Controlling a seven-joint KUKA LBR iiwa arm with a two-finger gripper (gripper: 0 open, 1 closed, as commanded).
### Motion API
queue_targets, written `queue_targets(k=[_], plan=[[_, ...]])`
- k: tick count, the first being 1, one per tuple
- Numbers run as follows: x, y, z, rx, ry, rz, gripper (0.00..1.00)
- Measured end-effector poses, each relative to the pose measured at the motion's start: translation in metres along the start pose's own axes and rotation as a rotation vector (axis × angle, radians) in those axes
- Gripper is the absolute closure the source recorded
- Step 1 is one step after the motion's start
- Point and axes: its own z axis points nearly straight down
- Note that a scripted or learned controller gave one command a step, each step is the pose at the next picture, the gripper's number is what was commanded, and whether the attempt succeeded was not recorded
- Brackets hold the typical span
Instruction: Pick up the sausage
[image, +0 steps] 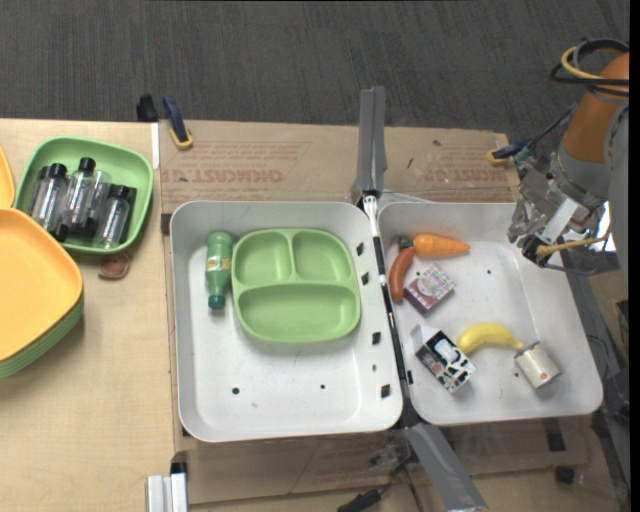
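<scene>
The sausage (400, 273) lies in the right bin (500, 400), hard against its left wall near the far corner. It is a reddish-brown thing, slightly curved, its length running roughly along the wall. Its far end comes up just beside the blunt end of a carrot (440, 245), which lies crosswise, and a small pink-and-white packet (430, 288) sits right beside its middle. Nearer me in the same bin are a banana (488, 338), a dark printed packet (445, 361) and a small white cylinder (537, 366).

The gripper (540, 230) sits over the bin's right rim, well apart from the sausage, with nothing between its fingers that I can make out. Whether it is spread or closed I cannot tell from here; cables and metal parts tangle the outline.

So the reach has not begun in earnest, I'd say. To do it well, the arm has to cross the whole bin to the left wall, and the crowding there is the trouble. I would turn the wrist so the fingers close across the sausage's narrow width, one finger slipping between sausage and wall, the other between sausage and pink packet. Aiming at the nearer half seems wise, away from the carrot. Come down straight; a slanted approach risks nudging the packet onto it or catching the wall.

The left bin (200, 390) holds a green divided plate (296, 285) and a green bottle (218, 268), none of it in the way.
</scene>
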Motion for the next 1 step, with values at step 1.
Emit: queue_targets(k=[1], plan=[[-0.0023, -0.0258, 0.0101, 0.001, 0.000, -0.152, 1.00]])
